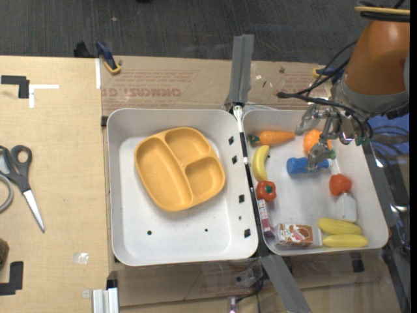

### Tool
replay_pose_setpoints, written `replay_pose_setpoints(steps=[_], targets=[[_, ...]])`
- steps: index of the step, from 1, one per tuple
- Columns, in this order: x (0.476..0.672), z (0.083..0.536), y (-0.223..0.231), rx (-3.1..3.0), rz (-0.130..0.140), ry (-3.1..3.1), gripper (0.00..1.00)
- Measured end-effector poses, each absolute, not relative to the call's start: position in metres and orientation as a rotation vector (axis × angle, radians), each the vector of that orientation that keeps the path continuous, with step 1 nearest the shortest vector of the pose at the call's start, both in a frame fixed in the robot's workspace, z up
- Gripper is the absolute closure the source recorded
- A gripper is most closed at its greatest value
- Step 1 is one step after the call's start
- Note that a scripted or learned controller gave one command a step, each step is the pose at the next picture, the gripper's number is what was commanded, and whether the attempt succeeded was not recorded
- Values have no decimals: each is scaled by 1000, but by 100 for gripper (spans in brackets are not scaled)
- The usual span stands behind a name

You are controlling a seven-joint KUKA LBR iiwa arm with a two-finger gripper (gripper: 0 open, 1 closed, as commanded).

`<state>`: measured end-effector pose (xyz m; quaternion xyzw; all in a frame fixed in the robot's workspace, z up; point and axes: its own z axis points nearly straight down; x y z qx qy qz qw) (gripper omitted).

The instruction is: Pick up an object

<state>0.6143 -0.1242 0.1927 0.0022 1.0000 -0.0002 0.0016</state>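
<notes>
The arm is reaching in from the right, its gripper (320, 147) hanging over the upper part of the right bin (374, 194). The fingers (317, 154) are pointing down at a blue object (301, 166), with an orange ball (314, 139) just behind them; whether they are spread or closed is too blurred to tell, and nothing is visibly sitting between them. Around that spot a carrot (276, 136), a banana (260, 162), a tomato (265, 190), a red ball (339, 184), a white bottle (346, 207), a small carton (296, 235) and two ears of corn (339, 225) are lying apart from one another. The left bin (117, 194) is holding a yellow divided plate (180, 168). Scissors (25, 181) are lying on the bench (52, 142) at left.
</notes>
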Motion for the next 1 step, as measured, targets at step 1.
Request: replay_pose_setpoints(steps=[1], targets=[[624,93,-133,323,-1,3121,0]])
